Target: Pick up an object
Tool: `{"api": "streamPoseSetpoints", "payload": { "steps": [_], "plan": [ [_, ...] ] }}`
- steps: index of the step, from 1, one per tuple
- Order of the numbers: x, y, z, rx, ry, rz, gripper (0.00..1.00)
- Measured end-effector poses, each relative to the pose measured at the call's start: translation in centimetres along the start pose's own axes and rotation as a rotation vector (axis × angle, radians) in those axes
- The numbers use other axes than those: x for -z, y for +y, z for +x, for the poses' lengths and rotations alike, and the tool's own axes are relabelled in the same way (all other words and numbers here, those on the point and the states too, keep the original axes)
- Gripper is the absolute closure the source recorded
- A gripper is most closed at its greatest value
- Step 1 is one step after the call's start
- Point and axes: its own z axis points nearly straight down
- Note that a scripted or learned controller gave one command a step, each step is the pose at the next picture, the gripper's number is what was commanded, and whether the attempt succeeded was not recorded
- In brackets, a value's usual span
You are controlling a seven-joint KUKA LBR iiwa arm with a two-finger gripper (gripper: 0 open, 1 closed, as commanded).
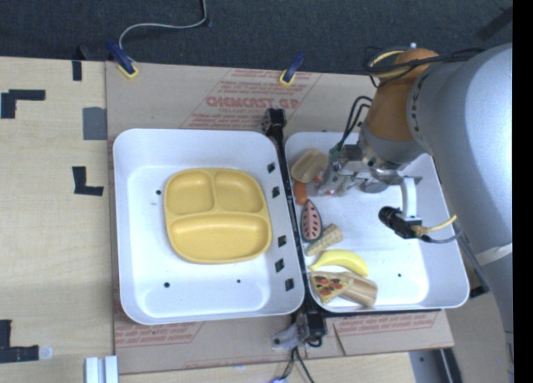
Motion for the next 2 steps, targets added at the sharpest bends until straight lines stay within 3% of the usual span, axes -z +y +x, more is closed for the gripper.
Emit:
{"api": "streamPoseSetpoints", "payload": {
  "steps": [1, 2],
  "plan": [
    [8.98, -1.46, 7.81, 0.001, 0.004, -0.003, 1.0],
    [8.92, -1.51, 7.76, 0.001, 0.003, -0.001, 0.0]
  ]
}}
